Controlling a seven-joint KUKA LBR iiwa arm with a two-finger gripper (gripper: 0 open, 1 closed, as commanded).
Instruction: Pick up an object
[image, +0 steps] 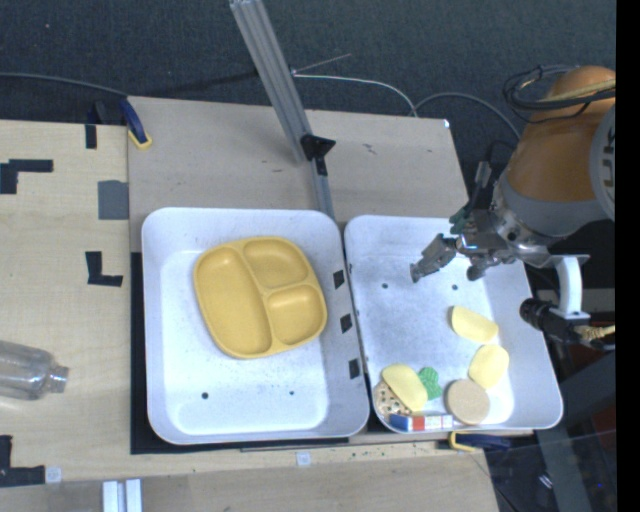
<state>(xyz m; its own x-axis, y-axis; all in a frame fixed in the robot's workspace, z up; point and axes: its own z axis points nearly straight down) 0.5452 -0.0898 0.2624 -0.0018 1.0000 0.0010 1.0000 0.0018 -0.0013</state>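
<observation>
My gripper (452, 262) hangs over the upper part of the right bin (400, 300), its two dark fingers spread apart with nothing between them. Below it lie several play-food pieces: a yellow piece (473, 324), a second yellow piece (488, 365), a round tan cookie (467, 401), a yellow piece (404, 386) beside a small green item (429, 380), and a flat red, white and blue item (422, 423) at the bin's front edge.
The left bin (165, 330) holds a yellow divided plate (260, 295). A metal pole (275, 75) slants down to the bins' back edge. A clear plastic bottle (30, 370) lies on the bench at far left.
</observation>
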